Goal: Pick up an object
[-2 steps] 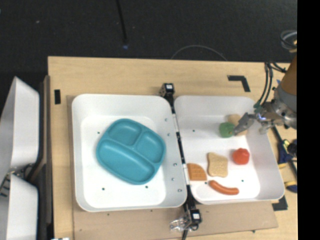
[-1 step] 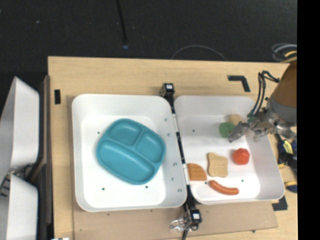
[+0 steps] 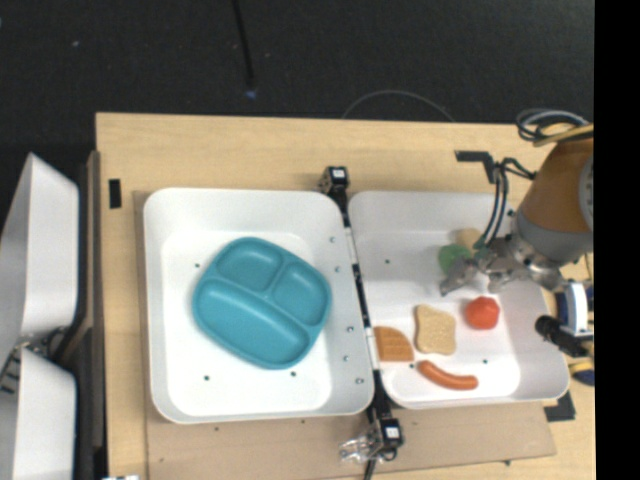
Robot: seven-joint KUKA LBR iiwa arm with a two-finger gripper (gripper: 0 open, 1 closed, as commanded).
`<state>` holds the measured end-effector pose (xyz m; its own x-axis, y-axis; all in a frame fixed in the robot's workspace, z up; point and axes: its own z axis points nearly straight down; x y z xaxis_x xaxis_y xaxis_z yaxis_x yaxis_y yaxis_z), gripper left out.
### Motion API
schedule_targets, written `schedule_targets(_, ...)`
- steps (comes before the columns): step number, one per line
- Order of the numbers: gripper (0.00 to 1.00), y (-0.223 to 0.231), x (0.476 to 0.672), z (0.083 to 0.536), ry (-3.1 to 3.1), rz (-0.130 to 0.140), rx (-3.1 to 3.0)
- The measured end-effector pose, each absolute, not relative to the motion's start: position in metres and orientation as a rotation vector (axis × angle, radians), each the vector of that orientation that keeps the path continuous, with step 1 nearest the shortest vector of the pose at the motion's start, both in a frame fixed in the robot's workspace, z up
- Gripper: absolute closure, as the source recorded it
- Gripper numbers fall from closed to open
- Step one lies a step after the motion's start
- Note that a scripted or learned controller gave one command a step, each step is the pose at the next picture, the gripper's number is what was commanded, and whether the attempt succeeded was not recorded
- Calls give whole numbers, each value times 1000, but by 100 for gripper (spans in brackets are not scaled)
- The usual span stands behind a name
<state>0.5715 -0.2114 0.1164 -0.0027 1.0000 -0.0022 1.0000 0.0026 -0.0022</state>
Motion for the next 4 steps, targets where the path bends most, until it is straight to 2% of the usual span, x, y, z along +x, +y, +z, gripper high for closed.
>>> schedule_targets(1,100,-212,573,131,2221,3,2214)
schedule_targets(2,100,-216,565,186,2213,6,2221)
schedule_targets(3,100,-220,575,235,2220,6,2213)
schedule_targets(4,100,-221,576,250,2224,4,2214)
